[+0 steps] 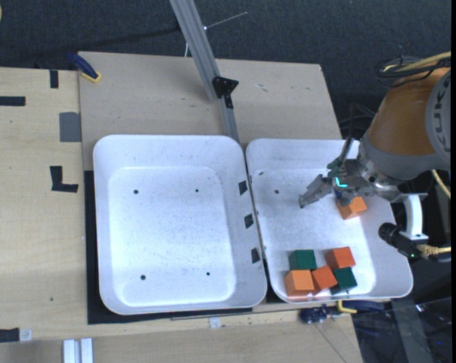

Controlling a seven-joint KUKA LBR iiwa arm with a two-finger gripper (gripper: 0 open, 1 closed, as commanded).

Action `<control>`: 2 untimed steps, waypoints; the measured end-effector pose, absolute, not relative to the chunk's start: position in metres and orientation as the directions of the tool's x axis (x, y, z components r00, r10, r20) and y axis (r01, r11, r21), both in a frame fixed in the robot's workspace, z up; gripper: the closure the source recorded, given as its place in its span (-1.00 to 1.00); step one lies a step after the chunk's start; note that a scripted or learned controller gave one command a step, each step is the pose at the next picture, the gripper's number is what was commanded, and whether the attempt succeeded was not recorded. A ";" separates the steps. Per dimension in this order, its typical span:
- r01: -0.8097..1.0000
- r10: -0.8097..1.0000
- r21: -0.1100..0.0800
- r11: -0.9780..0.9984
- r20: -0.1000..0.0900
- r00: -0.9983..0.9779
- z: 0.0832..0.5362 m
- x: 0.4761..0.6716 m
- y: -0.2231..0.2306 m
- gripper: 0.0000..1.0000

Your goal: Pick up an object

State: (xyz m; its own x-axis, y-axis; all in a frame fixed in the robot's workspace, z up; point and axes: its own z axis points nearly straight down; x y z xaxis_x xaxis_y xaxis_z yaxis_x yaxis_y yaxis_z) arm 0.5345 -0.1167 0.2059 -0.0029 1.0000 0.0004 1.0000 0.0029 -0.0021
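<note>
Above the right bin, the gripper on the grey-and-orange KUKA arm, reaching in from the right. One dark finger stretched out leftward and down toward the bin floor; whether spread or pressed together, impossible to tell from this slant. Just beside the gripper, on its right and slightly below, an orange block, close against the wrist hardware and seemingly tilted, a corner turned toward the bin's front; touching or merely near, not clear, and nothing seen between the fingers. A near-cube, so no long axis to speak of. Farther out, at the bin's front edge, a tight cluster: a green block, an orange cube beneath it, another orange piece, a third orange block and a dark green block, all touching or nearly so. To the left, the left bin, its rim abutting its neighbour. Likely crux of the coming move: nearest block lying behind the fingertip rather than ahead of it.
</note>
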 end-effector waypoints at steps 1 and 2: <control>1.000 1.000 -0.007 0.001 0.000 -0.001 0.162 0.535 -0.119 -1.00; 1.000 1.000 -0.008 0.002 0.001 -0.002 0.099 0.532 -0.111 -1.00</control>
State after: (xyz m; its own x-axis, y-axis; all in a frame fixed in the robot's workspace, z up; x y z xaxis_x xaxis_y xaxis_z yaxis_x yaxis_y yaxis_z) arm 0.5320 -0.1113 0.0994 -0.0019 1.0000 0.0008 1.0000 0.0019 -0.0083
